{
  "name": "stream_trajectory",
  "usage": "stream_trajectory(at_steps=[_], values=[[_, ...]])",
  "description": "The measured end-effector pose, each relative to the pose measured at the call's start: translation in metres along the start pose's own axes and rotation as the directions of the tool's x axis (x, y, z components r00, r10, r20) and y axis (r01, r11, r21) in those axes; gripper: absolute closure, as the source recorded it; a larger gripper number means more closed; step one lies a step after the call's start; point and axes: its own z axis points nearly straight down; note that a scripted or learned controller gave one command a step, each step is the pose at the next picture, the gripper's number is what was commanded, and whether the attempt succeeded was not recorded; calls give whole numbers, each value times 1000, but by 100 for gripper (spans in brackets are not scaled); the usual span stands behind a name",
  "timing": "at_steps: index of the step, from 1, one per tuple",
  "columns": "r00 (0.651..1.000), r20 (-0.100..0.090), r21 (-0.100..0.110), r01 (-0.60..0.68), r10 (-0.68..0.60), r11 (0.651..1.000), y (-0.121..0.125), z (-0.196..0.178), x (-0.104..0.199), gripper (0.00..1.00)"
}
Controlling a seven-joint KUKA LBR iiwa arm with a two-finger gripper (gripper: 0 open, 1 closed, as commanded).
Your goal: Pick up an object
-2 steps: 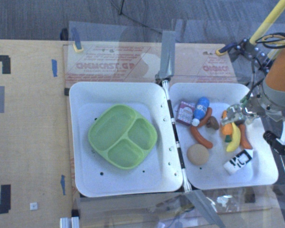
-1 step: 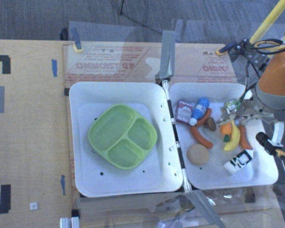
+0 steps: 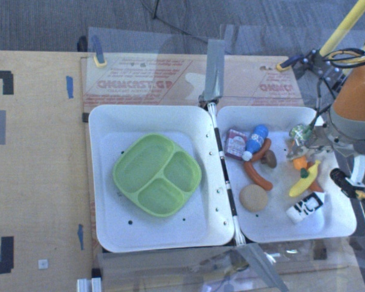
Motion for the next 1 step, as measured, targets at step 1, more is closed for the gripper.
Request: stream_trajectory(at_steps=[1], values=[[996,7,1,-94,94,996,17,-110,38,100]])
